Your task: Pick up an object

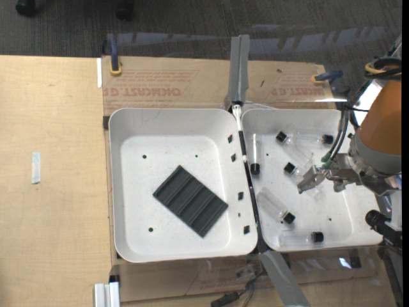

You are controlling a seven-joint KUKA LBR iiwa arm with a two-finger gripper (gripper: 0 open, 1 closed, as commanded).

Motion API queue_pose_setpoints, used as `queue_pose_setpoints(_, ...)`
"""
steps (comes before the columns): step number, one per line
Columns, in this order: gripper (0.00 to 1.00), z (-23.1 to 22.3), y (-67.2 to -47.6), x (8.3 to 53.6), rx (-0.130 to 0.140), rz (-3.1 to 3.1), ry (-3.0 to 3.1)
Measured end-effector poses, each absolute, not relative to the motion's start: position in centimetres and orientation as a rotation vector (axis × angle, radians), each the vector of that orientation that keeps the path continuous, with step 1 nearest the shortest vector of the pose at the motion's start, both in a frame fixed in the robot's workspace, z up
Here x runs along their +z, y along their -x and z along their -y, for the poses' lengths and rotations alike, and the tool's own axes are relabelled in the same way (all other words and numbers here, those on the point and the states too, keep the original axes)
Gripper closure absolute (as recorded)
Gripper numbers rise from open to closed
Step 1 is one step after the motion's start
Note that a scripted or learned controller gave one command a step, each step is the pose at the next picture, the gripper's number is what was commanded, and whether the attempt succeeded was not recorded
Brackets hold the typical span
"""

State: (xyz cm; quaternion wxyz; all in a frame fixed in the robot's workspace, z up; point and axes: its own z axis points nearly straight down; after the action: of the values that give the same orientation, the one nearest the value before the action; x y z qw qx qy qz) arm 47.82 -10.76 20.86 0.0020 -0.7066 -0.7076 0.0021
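two shallow white bins sit side by side on a bench. the left bin (pixel 121 190) holds a dark ribbed rectangular tray (pixel 190 201), lying flat at a slant. the right bin (pixel 358 238) holds several clear vials with black caps (pixel 284 215), scattered. the gripper (pixel 309 181) hangs over the right bin's middle; whether it is open or closed cannot be told.

Red print on brown cardboard sheet (pixel 192 85) along far edge of table, behind left bin (pixel 118 190): upside down, looks like "CHEMCAST GP" repeated, letters uncertain. Fainter red print on cardboard behind right bin (pixel 268 235), not legible. No other readable text.
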Motion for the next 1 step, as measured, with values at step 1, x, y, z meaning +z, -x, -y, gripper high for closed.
queue_pose_setpoints(1, 0.0, 13.37, -53.31, 14.82, 0.004, 2.374, 2.052)
